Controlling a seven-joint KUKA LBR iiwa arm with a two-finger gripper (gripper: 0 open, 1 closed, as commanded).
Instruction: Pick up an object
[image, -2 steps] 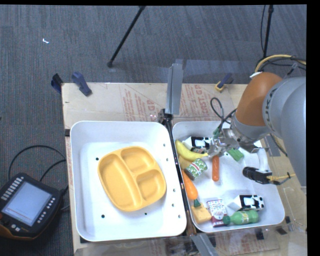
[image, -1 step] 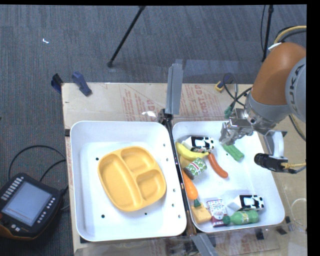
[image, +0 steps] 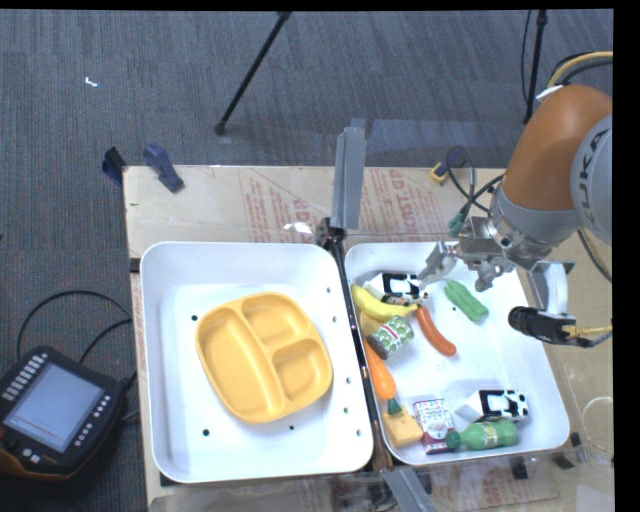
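My gripper (image: 461, 271) hangs over the back of the right bin (image: 535, 365), its two fingers spread open with nothing between them. Just in front of it lies a green pickle-shaped piece (image: 466, 300). A red-orange sausage (image: 436, 330) lies to the pickle's left. By the bin's left wall sit a banana (image: 374, 303), a black-and-white carton (image: 402, 287), a green can (image: 393, 335) and a carrot (image: 380, 376). Along the front edge are a yellow cheese block (image: 403, 429), a red-and-white packet (image: 432, 415), a green bottle (image: 486, 435) and a cow-patterned box (image: 501, 403).
The left bin (image: 170, 300) holds a yellow divided plate (image: 265, 355). A grey upright post (image: 348, 185) stands behind the seam between the bins. The arm's orange band (image: 555, 140) looms over the right bin's back corner. A teach pendant (image: 55, 410) lies on the floor at left.
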